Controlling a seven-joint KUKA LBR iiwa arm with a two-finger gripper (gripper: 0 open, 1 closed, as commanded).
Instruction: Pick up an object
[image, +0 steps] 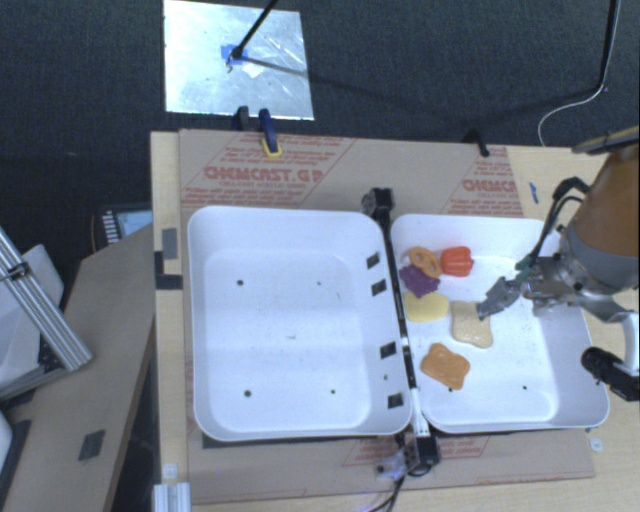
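The right bin (520, 400) holds several small food-like items. A red pepper (456, 261) and an orange pretzel-like piece (424, 262) lie at its far left. A purple piece (418, 282) and a pale yellow piece (427, 307) lie below them. A cream slice (471, 326) sits mid-bin and an orange chunk (445, 366) nearer the front. My gripper (493, 301) reaches in from the right, low over the bin, its tip just above the upper right edge of the cream slice. I see nothing held in it.
The left bin (230, 400) stands beside the right one, a black divider clamp (380, 203) between them. Both rest on a cardboard sheet (300, 170). A shiny metal plate (238, 60) lies on the dark floor beyond. Cables hang at the top right.
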